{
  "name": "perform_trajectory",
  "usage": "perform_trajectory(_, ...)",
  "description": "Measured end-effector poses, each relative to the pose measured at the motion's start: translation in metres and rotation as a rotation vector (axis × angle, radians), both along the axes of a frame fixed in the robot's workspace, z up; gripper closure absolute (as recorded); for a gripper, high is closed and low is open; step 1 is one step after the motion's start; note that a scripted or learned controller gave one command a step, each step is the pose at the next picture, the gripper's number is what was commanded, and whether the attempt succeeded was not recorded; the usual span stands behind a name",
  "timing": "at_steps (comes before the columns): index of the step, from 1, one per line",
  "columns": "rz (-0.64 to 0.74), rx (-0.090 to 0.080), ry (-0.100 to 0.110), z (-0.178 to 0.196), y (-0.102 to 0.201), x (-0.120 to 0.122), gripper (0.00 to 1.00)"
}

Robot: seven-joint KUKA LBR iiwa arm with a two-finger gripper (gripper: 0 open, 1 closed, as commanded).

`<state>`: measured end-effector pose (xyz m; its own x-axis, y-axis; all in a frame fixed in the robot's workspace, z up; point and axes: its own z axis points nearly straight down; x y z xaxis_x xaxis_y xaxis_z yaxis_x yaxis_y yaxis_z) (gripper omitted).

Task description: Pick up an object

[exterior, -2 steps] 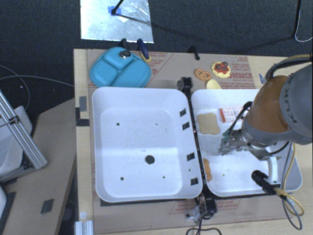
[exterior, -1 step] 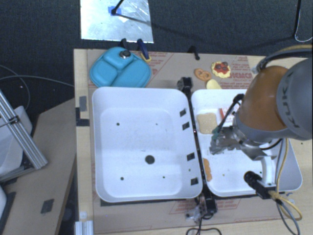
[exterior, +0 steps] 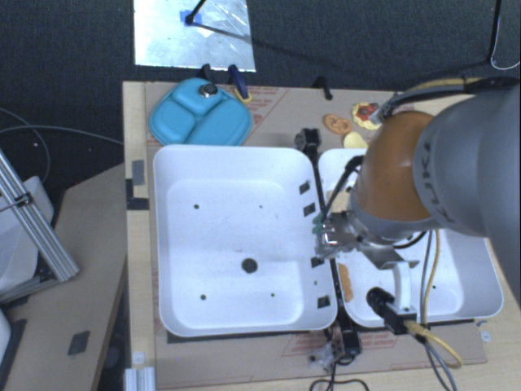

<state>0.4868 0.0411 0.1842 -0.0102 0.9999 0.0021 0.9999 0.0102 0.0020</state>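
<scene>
Reaching in from the right of the frame, the grey arm (exterior: 464,169) with its orange band (exterior: 395,169) hangs over the right bin (exterior: 480,296), covering most of it. The end effector (exterior: 330,239) sits low at the divide between the two bins, near the centre of the frame, and I cannot tell how it is set, since the wrist hides it. Just below it, a small orange object (exterior: 345,282) lies in the right bin by its left wall, apart from the end effector. The left bin (exterior: 236,243) has a small dark round object (exterior: 249,265) on its floor, a little below its middle. Beyond the bins, on the table (exterior: 277,108), a blue sectioned tray (exterior: 201,114) rests at upper left with a blue clip-like thing (exterior: 238,81) beside it. Several small toy food pieces (exterior: 350,125) cluster at upper centre, close to the arm. A shiny sheet (exterior: 194,21) lies at the top of the frame
</scene>
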Motion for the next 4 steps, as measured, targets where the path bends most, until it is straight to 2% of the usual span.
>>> perform_trajectory(1, 0.003, 0.003, -0.01, 0.104, 0.078, 0.001, 1.0)
perform_trajectory(2, -0.001, -0.001, -0.003, 0.109, 0.073, 0.001, 1.0)
perform_trajectory(3, -0.015, -0.004, -0.006, 0.156, 0.009, 0.033, 1.0)
perform_trajectory(4, -0.007, -0.002, 0.0, 0.154, 0.013, 0.032, 0.0)
